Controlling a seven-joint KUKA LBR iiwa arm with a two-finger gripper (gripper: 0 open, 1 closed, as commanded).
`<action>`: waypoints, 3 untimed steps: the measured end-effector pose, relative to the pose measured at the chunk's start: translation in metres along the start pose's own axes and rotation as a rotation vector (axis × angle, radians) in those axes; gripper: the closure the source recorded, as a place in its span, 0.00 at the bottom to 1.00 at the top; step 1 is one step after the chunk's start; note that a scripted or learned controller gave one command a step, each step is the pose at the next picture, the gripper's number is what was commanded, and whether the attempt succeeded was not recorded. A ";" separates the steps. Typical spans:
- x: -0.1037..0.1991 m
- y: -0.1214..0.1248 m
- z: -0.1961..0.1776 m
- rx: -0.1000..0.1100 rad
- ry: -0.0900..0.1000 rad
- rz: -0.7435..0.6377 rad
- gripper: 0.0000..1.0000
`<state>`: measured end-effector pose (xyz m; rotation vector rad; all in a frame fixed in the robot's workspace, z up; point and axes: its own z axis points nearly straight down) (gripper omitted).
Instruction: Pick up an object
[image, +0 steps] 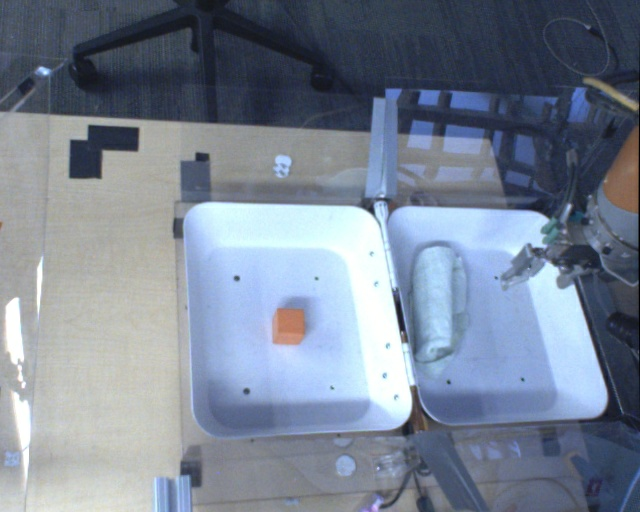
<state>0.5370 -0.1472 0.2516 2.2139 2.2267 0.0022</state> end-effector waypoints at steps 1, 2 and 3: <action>0.018 0.004 0.156 -0.003 0.000 -0.006 0.00; 0.019 0.005 0.145 -0.007 0.001 -0.006 1.00; 0.051 0.099 0.054 -0.003 -0.001 0.249 1.00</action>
